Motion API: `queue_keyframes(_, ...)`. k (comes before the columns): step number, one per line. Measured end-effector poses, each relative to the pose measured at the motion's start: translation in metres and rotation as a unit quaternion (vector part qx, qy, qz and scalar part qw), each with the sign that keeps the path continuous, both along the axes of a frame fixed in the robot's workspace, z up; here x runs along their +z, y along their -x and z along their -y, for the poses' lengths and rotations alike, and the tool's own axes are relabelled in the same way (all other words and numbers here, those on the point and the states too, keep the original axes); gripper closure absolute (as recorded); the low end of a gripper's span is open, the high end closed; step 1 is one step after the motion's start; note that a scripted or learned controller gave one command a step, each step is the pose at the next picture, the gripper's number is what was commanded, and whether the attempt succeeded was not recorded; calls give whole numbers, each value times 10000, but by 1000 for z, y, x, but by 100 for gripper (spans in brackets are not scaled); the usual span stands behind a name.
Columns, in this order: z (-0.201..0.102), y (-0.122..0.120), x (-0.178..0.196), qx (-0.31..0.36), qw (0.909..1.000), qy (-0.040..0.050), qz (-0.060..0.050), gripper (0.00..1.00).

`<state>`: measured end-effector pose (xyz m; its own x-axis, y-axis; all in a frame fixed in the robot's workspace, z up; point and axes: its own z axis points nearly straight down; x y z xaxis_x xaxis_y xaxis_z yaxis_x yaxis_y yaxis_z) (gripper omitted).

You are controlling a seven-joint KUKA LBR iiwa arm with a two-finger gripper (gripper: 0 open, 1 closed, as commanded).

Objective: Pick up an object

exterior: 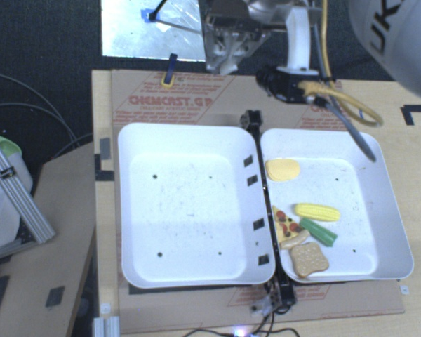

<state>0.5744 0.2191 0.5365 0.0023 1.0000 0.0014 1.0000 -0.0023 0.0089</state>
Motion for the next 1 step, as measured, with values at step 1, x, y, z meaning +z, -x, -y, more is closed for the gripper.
queue_keyframes(1, -3, 77, -78, 40, 9999, 21, -91, 100)
